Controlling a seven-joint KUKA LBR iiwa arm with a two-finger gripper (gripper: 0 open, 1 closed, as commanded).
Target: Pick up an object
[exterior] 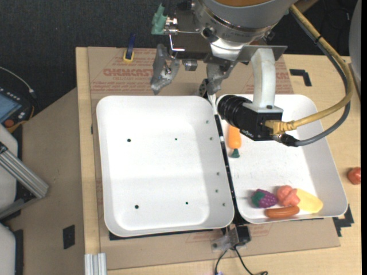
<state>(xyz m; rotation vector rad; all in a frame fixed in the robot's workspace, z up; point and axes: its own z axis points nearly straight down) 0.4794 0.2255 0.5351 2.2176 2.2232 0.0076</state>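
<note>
From my console I see 2 white bins side by side on the worktop point(86, 153). The left bin point(114, 125) takes up the middle of the frame, its floor bare apart from 4 small dark dots, so there is wide room there. The right bin point(327, 171) is tighter: a black camera unit point(246, 118) with its cables hangs over its upper left part.

The jaws point(186, 79) sit at upper centre, over the cardboard just beyond the far rims of both bins. The 2 fingers stand apart with nothing between them.

A carrot point(233, 137) lies in the right bin against the dividing rim, just below the camera unit and below-right of the jaws. Well apart from them, in the lower right of that bin, a grape bunch point(264, 199), sausage point(281, 212), pink toy point(288, 195) and yellow toy point(309, 202) cluster near the front rim.
</note>
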